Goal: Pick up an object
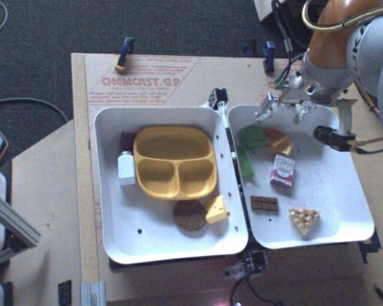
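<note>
Watching the gripper (283,111) hanging over the far end of the right bin (360,199), just inside its back rim, under the grey arm (370,43) with the orange band. Seeing its two fingers (264,112) splayed well apart, released, pinching nothing and touching nothing, with only bare white bin floor showing between the tips.

Looking just below and a little left of those tips: finding a green leafy piece (251,136) lying flat, overlapping a reddish-orange piece (279,143) on its right. Both sitting near the gripper but clear of it. Spotting a narrow green strip (246,162) running down beside the wall shared by the bins.

Moving nearer the camera in the same bin: picking out a purple-and-white carton (282,171) lying near the middle, then a chocolate bar (264,203) below it, then a pizza slice (304,220) toward the near right corner, all well apart from the gripper.

Glancing across at the left bin (108,222): noting a yellow divided plate (175,161) taking up the centre, a small white bottle (126,169) standing against its left edge, and a brown cookie (190,215) touching a cheese wedge (217,210) just below the plate.
</note>
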